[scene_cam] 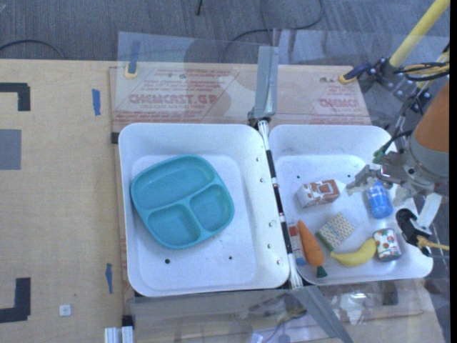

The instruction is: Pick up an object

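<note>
My gripper (391, 179) hangs over the right side of the right bin (330, 143), on the grey arm with its orange band (437, 123). Just below it lies a blue bottle (378, 201), partly covered by the gripper's body. Also in this bin are a small white and orange box (318, 192), a tan checkered block (337, 229), a carrot (310, 244), a banana (355, 255) and a small printed can (386, 244). I see nothing lifted off the bin floor.
The left bin (143, 143) holds a teal divided plate (182, 201). A ridge (273, 191) separates the two bins. Cables and a yellow pole (423, 26) crowd the back right. Clear sheeting (335, 309) lies along the front edge.
</note>
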Available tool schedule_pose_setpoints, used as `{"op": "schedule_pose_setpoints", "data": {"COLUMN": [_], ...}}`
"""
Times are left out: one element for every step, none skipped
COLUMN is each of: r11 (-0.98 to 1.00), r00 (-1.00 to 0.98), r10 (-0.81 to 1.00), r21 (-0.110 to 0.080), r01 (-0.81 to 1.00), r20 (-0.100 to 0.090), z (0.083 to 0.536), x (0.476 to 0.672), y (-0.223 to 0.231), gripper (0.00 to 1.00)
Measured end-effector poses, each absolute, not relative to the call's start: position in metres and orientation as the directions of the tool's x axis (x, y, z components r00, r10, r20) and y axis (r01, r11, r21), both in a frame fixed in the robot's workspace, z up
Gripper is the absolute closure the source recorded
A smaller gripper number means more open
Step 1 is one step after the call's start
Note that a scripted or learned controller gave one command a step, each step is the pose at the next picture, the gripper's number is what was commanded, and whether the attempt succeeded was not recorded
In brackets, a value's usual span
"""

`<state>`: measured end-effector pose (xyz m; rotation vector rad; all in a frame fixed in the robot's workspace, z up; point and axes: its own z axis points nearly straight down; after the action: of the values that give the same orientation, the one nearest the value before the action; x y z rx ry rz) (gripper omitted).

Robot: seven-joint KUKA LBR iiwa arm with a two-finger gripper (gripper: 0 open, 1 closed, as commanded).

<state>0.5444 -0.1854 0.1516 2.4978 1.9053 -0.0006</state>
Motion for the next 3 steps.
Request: {"op": "schedule_pose_setpoints", "data": {"r11": [-0.222,-0.222,-0.181], "r00": [0.222,0.222,0.181], "r10": [0.975,0.975,0.984], "r21": [0.001,0.001,0.005], "r01": [0.975,0.975,0.984], "r20": [-0.001,-0.001,0.006], "z": [0.162,0.162,0.102], "x": [0.536,0.536,0.556], "y": [-0.213,-0.213,-0.204], "gripper": [0.0,0.0,0.0]}}
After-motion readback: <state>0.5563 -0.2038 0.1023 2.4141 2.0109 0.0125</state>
